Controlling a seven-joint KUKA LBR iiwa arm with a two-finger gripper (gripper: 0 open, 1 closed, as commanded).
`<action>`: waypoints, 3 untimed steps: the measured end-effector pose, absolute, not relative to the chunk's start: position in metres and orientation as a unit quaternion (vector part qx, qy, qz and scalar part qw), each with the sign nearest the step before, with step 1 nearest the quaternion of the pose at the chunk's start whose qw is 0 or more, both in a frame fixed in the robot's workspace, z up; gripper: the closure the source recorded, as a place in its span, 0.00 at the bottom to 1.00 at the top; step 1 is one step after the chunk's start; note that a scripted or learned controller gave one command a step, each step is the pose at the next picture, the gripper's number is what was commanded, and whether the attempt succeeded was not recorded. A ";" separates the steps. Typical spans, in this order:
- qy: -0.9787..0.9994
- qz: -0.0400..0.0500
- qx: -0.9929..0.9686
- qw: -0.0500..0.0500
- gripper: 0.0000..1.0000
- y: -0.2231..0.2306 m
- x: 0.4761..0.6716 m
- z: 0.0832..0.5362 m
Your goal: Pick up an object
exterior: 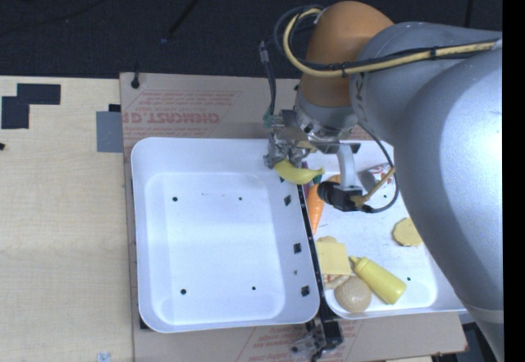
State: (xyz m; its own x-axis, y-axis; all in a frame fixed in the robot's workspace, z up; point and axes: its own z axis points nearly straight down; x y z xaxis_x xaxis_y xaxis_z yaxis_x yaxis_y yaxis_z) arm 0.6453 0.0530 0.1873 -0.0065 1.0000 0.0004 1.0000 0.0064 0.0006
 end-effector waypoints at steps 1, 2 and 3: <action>0.708 0.000 0.706 0.000 1.00 0.073 0.644 0.217; 0.708 0.006 0.706 0.005 1.00 0.090 0.645 0.423; 0.709 0.005 0.705 0.003 1.00 0.145 0.632 0.546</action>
